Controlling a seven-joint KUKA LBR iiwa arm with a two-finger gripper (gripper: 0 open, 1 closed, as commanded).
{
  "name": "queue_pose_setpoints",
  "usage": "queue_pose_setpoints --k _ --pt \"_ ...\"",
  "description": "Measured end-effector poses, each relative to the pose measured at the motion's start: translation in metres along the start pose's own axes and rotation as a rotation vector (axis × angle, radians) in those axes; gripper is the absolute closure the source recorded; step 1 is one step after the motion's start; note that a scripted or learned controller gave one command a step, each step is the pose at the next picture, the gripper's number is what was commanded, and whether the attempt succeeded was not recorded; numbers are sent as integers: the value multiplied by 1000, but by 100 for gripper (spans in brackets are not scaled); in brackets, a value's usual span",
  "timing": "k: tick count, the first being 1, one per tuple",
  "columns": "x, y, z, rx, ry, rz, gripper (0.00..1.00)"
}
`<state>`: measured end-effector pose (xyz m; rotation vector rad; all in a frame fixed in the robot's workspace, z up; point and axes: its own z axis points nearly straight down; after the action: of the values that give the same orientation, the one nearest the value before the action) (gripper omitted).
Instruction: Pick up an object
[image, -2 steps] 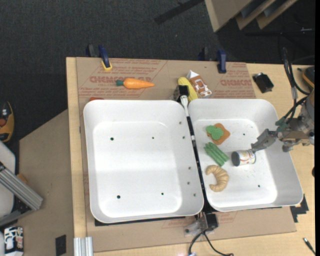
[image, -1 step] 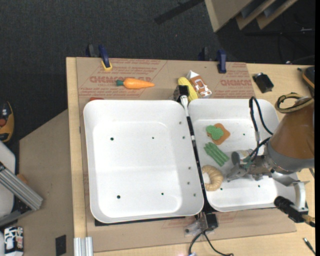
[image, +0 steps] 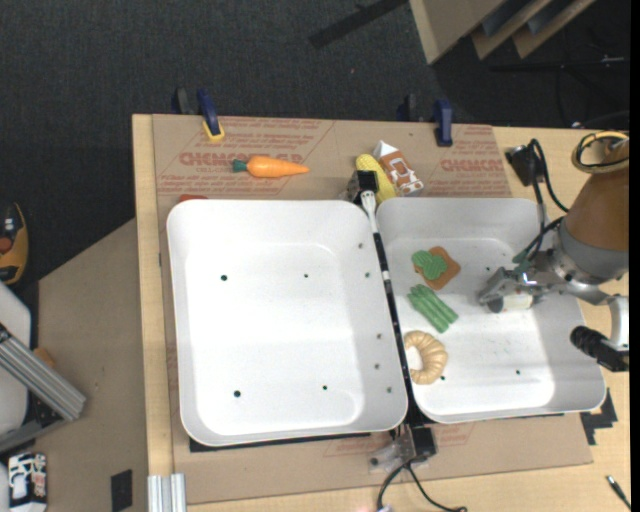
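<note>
While the hand (image: 497, 291), finger state indeterminate, hovers low in the right bin (image: 500, 375), the green pod (image: 433, 307) lies to its left, long axis diagonal.

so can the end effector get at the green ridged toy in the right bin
Probably yes: the end effector hovers in the same bin, and bare white floor lies between it and the green ridged toy.

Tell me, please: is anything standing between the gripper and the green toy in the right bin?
Nothing visible does. The gripper is over the right bin, and bare white floor lies between it and the green toy. The croissant lies nearer the camera, off that line.
</note>
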<state>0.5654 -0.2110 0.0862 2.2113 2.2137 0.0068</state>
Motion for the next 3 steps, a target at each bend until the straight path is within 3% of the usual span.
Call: queue_pose_setpoints --k 1,2,3 --pt "-7 69 3 12 16 -4 0" --pt "-2 101 4 27 19 -2 0" --pt "-5 102 -8 12 8 -3 100"
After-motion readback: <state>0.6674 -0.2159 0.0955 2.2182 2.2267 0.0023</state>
